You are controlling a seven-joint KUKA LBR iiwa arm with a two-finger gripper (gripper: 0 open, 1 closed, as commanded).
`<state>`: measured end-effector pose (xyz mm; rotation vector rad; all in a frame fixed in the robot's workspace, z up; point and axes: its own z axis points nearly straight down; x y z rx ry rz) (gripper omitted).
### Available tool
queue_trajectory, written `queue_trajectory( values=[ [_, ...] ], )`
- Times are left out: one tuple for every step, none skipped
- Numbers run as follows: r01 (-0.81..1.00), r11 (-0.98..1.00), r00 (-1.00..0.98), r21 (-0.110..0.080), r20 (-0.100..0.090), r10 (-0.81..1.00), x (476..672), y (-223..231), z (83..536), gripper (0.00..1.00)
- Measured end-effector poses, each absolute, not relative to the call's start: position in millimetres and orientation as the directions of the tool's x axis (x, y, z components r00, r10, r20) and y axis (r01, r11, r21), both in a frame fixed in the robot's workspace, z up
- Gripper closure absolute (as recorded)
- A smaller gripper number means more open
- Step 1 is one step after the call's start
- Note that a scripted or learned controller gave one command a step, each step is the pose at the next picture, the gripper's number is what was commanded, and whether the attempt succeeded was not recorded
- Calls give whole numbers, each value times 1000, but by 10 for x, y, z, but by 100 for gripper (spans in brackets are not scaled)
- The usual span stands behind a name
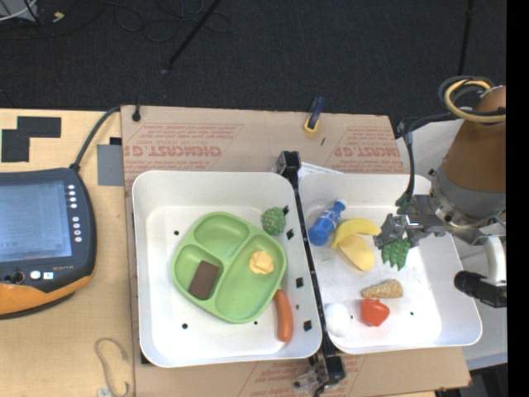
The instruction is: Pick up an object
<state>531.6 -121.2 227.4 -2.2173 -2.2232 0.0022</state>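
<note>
While the pincer (395,242) grips 1 green toy (397,252) — R bin (446,321): 1 banana (355,240), 1 tomato (374,312).

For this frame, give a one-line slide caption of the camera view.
End effector over the right bin at a green leafy toy, beside a banana.

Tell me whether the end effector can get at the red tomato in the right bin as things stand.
Probably yes. The tomato lies uncovered near the right bin's front, with the end effector close above it in the view; only the cone-shaped piece beside it crowds one side.
</note>
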Motion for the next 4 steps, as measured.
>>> queue_trajectory(
  values=[
    [1000,5,-5,-8,3,1000,5196,-716,2347,100],
    [1000,4,-4,-9,2,1000,5104,-272,2219,100],
    [1000,6,-6,-8,2,1000,4984,270,2310,100],
    [1000,4,-4,-11,1,1000,4856,768,2150,100]
  ],
)
